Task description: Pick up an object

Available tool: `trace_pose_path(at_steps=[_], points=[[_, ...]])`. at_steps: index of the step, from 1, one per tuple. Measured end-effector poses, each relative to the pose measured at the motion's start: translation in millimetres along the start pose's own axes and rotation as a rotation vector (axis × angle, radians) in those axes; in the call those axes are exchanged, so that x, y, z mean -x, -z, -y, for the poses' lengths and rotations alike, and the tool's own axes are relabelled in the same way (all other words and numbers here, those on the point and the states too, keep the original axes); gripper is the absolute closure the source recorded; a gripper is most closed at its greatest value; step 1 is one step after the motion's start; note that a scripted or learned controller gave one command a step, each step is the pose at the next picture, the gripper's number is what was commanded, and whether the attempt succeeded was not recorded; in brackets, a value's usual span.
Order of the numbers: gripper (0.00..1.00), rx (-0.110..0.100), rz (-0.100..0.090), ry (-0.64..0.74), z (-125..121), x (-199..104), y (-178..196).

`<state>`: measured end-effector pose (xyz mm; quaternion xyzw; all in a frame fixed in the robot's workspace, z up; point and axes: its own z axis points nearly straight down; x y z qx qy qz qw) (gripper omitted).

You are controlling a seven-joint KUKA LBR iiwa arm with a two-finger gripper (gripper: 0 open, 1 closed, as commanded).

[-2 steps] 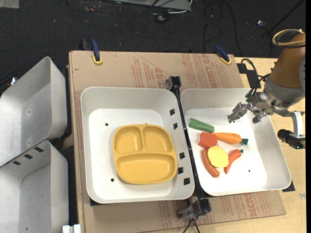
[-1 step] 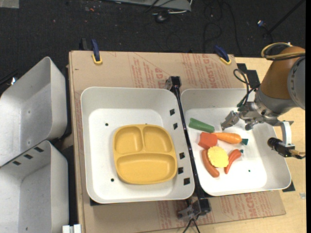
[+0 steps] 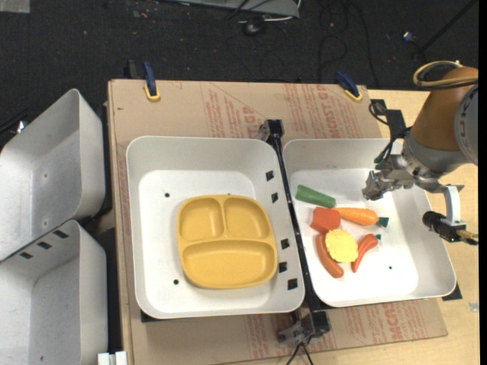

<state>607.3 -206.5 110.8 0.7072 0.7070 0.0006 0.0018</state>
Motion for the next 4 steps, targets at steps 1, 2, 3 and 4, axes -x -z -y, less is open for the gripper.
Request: trace_pose_path(at_steps=[1,2,3,4], points=[[1.0,0.002,0.0,-0.001,6.4,-1.8,47.2],[1.0,0.004,0.001,0.003,0.6,-4.5,91.7],[1.0,0.005,0.001,0.003,-1.2,-4.1,145.6],[1.0,-0.005,-0.004,0.008,13.9,-63.2,138.8]])
